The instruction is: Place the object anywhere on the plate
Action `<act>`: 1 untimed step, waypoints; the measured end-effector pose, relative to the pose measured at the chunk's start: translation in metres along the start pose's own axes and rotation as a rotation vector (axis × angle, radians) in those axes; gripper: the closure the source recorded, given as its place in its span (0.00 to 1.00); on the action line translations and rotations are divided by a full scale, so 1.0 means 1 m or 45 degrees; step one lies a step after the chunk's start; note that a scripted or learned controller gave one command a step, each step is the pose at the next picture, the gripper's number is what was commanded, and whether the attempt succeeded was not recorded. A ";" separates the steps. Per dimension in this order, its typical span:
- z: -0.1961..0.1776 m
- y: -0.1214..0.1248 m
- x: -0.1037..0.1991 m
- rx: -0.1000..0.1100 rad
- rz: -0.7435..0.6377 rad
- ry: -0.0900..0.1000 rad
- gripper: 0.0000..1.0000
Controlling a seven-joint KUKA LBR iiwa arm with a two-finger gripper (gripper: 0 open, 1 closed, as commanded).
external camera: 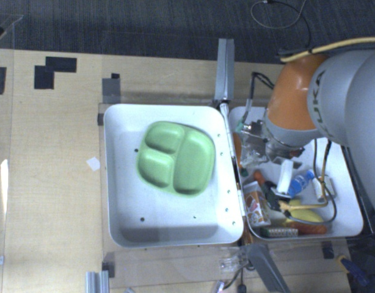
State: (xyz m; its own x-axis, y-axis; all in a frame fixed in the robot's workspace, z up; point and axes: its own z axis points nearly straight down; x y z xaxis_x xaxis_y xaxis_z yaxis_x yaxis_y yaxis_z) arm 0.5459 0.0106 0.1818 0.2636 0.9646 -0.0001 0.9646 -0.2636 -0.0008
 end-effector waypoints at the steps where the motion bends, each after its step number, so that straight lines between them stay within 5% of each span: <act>1: -0.038 -0.020 0.076 0.000 -0.200 -0.001 1.00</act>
